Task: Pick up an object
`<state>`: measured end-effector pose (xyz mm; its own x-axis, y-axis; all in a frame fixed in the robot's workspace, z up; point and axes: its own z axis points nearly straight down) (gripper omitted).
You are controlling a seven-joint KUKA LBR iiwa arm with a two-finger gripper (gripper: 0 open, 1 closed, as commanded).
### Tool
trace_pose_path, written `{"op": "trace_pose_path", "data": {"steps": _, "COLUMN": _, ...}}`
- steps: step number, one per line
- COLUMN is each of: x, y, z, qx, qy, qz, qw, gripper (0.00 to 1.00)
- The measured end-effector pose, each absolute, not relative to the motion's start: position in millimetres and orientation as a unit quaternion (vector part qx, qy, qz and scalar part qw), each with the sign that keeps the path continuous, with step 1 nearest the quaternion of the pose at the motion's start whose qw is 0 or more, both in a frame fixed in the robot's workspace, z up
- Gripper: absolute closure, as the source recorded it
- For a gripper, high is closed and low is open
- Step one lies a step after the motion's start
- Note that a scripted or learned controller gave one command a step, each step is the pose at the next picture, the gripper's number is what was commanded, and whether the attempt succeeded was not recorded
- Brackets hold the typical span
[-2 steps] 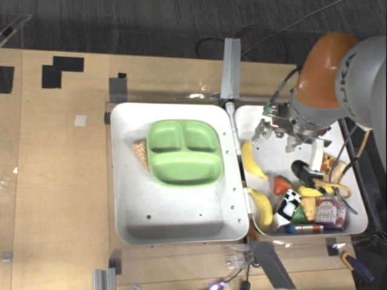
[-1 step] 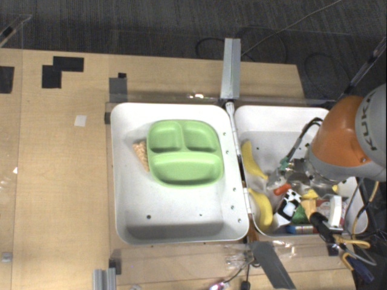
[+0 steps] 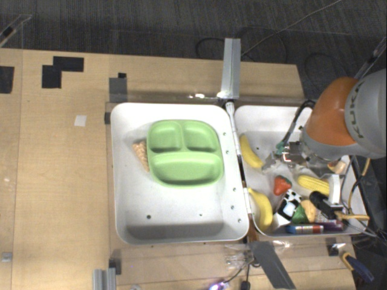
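Observation:
My gripper (image 3: 284, 154) hangs low over the middle of the right bin (image 3: 266, 121), with the grey arm and its orange band coming in from the right. Just left of it lies a yellow banana (image 3: 249, 152). A small red object (image 3: 281, 185) sits right below it, and a yellow corn-like piece (image 3: 313, 183) lies to the lower right. I see nothing held in the gripper.
A second banana (image 3: 262, 206), a black-and-white item (image 3: 289, 204) and a marker (image 3: 311, 228) crowd the right bin's front. The left bin (image 3: 175, 228) holds a green divided plate (image 3: 183, 151) with a tan, grainy object (image 3: 141, 154) at its left edge. A metal post (image 3: 231, 68) stands behind the bins.

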<state>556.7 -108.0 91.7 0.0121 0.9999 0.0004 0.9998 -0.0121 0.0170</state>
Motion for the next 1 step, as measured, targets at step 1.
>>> {"op": "trace_pose_path", "data": {"steps": 1, "x": 492.9, "y": -121.0, "z": 92.5, "qx": 0.696, "qy": 0.718, "qz": 0.0064, "qw": 0.008, "gripper": 0.0}}
